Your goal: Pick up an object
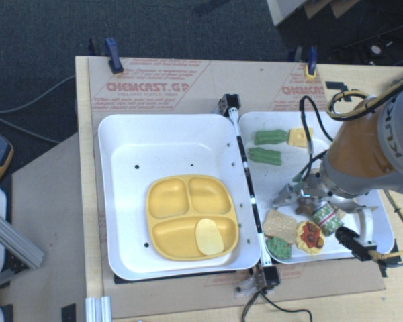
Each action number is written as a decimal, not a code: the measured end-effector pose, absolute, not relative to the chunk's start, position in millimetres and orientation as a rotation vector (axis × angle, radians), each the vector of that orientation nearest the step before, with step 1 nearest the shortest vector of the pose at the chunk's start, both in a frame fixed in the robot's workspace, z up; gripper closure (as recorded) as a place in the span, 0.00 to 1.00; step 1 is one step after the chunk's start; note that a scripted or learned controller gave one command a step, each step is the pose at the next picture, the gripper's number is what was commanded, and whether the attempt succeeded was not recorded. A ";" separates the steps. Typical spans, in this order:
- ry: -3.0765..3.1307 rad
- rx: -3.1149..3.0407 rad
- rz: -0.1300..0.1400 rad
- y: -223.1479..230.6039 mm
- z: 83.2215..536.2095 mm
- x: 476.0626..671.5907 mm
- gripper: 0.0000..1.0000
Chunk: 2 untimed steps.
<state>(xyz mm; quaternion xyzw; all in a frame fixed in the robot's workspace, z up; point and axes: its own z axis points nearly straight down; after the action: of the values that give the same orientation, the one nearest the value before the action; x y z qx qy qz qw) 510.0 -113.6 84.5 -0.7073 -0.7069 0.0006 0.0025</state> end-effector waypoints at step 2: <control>-2.222 -2.215 0.001 -101.3 84.4 501.3 0.00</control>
<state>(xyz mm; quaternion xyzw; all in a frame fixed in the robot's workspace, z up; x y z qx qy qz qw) 501.3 -101.3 84.4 -0.7061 -0.7081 0.0002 0.0021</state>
